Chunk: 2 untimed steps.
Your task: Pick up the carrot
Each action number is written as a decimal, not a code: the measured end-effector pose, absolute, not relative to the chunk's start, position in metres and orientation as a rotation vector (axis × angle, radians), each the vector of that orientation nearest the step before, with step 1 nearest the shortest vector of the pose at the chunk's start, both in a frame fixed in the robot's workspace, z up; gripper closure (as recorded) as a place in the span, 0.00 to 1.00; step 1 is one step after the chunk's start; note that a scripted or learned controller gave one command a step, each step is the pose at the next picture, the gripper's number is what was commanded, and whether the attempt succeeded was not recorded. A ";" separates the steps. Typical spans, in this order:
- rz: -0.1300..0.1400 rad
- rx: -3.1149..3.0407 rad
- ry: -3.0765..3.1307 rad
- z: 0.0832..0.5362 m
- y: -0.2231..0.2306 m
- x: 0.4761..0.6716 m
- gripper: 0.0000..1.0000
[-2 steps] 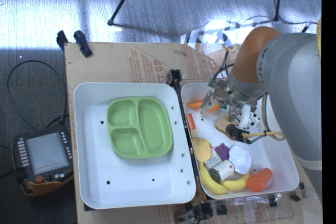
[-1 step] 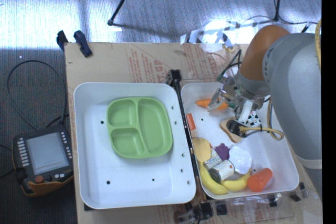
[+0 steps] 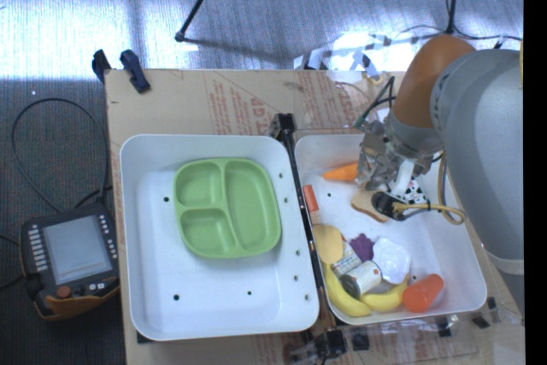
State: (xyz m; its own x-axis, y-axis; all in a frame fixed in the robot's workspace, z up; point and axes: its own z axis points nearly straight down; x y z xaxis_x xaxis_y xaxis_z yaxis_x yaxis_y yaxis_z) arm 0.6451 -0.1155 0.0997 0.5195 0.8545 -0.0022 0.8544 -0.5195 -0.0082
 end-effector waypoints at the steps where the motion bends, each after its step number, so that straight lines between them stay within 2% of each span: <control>1: 0.011 -2.732 -1.538 0.099 -0.115 0.645 0.00; 2: 0.013 -2.728 -1.543 0.109 -0.115 0.645 1.00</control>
